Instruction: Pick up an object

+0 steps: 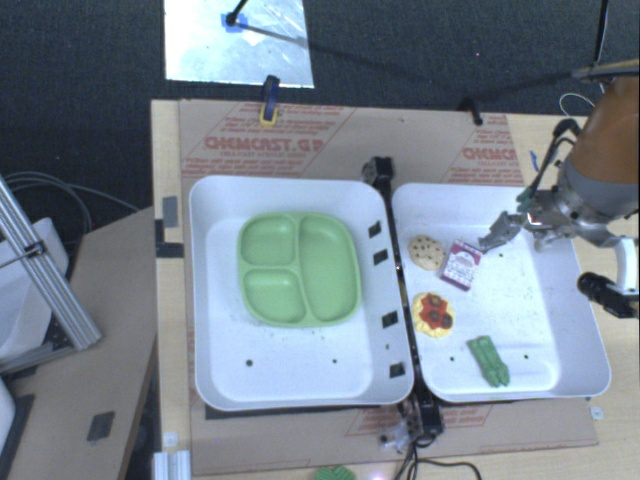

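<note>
The right bin (570,368) holds several small objects. A round chocolate-chip cookie (426,251) lies near its left wall. Beside it is a small red and white packet (461,265). Below those sits a yellow toy pizza slice with red topping (434,314). A green toy vegetable (488,360) rests near the front wall. My gripper (520,234) hovers over the upper right part of this bin, open, with nothing between its fingers. Its left finger (497,233) points at the packet's upper right corner, just short of it.
The left bin (215,368) holds a green divided plate (300,268). A black clamped divider (395,268) runs between the two bins. The arm's grey body with its orange band (610,158) hangs over the right bin's far right corner.
</note>
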`<action>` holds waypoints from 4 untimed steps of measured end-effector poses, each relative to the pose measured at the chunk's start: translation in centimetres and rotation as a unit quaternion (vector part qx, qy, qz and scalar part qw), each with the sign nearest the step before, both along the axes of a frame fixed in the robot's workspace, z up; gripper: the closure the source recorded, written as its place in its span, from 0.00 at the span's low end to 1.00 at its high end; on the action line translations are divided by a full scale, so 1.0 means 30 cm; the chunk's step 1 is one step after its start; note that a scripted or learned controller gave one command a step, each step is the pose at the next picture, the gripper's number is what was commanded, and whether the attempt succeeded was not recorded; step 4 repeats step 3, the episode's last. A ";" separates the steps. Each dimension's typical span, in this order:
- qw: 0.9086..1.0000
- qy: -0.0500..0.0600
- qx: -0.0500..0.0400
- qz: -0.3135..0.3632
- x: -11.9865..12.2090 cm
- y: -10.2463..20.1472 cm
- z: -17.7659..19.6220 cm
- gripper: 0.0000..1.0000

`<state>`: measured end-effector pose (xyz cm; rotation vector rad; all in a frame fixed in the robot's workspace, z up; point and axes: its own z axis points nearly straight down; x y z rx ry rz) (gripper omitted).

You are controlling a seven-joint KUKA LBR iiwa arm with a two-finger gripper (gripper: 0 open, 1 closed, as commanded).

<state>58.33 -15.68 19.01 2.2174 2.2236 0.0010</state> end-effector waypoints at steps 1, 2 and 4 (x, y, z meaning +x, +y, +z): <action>1.000 0.002 0.001 0.002 0.033 0.102 -0.371 0.00; 1.000 -0.001 0.000 0.001 0.038 0.094 -0.316 1.00; 1.000 -0.004 0.001 0.004 -0.029 0.308 0.024 1.00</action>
